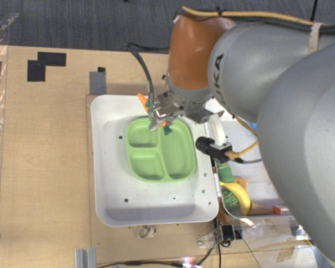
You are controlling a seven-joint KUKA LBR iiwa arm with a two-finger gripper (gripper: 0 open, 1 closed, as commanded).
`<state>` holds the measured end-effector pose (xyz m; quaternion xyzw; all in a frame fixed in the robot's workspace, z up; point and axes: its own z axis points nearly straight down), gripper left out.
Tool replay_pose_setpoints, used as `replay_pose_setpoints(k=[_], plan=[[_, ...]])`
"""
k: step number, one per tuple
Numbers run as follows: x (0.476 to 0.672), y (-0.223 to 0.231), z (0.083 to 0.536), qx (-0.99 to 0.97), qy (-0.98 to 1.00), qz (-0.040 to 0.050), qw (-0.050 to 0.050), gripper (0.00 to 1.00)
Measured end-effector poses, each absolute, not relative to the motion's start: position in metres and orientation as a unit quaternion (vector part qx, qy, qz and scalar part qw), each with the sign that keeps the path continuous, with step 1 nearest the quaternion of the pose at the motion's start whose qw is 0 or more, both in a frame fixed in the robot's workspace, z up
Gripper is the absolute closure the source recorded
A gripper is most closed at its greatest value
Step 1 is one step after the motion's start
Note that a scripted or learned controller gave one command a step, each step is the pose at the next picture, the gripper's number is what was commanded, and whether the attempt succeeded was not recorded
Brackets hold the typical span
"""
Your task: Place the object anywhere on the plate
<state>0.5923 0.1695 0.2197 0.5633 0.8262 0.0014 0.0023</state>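
Fingers (156, 120): state can't tell, over plate's top edge.
Plate (159, 149): green, 3 compartments.
Tip: lower straight, release w/in rim.

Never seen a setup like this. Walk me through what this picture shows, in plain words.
This is one photo from a camera fixed above a workbench, looking down at a slant. The big grey shape with the orange band is a robot arm reaching in from the right. At its tip is a pincer, its two-finger grasping part, hanging over a green plate with three compartments. The plate lies in a shallow white bin. Something small and orange with a bit of green shows at the pincer, but I cannot tell what it is or whether it is gripped. A second bin to the right, mostly hidden by the arm, holds a yellow banana and other items. The job is to put an object on the plate.
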Motion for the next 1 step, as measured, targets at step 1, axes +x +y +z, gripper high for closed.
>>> replay_pose_setpoints(k=[1], plan=[[0.5924,0.1694,0.2199,0.563,0.826,0.0016,0.002,0.00]])
